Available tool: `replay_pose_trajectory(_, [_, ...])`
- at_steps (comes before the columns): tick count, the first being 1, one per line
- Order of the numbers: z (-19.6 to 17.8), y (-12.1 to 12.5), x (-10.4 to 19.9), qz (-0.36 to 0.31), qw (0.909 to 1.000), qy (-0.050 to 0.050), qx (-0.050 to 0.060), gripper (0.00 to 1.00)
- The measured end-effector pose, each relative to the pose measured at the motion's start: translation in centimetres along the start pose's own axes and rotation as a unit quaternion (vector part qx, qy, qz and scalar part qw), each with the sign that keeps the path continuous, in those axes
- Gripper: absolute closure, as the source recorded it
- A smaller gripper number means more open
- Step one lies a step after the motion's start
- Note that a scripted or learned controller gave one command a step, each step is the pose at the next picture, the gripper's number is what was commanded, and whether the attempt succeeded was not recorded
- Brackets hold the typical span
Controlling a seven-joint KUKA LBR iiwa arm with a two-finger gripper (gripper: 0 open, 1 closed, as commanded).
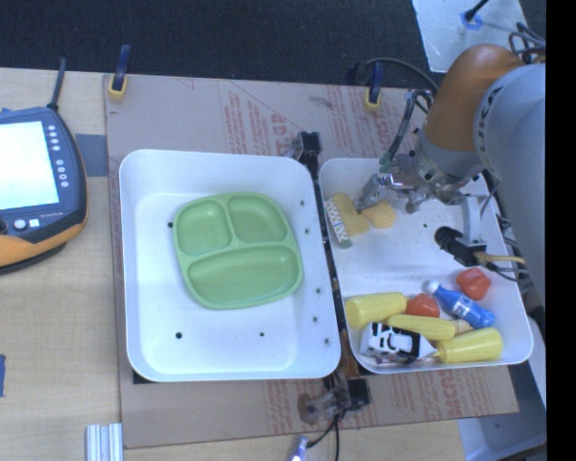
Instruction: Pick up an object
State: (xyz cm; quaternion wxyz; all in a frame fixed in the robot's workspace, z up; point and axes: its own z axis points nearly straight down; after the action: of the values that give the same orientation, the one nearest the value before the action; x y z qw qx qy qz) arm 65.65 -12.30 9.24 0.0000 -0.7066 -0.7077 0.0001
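The hand (pixel 389 186) hides part of a yellow piece (pixel 376 217) (its fingers too small to tell).

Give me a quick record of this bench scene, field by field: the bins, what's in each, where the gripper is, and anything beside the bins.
left bin: holds a green divided plate, three compartments, lying flat
right bin: holds a pale yellow piece near its upper left, plus a cluster at the lower edge
cluster: yellow bottles, blue bottle, red pieces, black-and-white item
gripper: low over the right bin's upper part, beside the pale yellow piece; grasp state unclear
beside the bins: handheld tablet with screen, at the bench's left
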Motion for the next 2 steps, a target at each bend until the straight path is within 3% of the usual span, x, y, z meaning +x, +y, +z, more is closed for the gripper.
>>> replay_pose_trajectory(2, [0.03,-0.03,1.46,-0.001,1.0000,0.000,0.002,0.00])
